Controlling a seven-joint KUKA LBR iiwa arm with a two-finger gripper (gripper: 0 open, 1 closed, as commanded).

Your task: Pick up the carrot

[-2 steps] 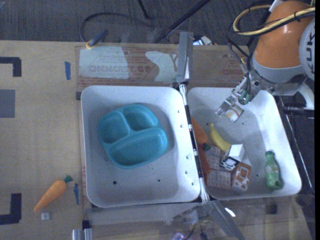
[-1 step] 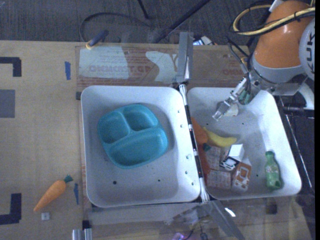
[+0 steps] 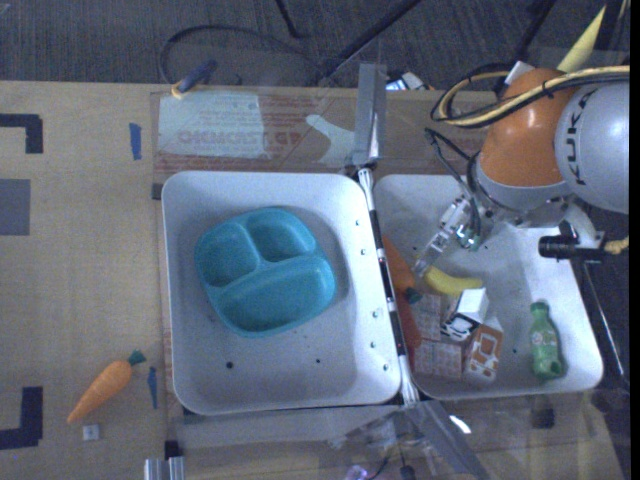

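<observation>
Your arm is hanging over the right bin, gripper above a banana; you cannot tell its state. One carrot is lying outside on the wooden bench, by blue tape.

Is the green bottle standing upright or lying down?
Lying down: the green bottle lies flat on the right bin's floor, cap toward the far side.
</observation>
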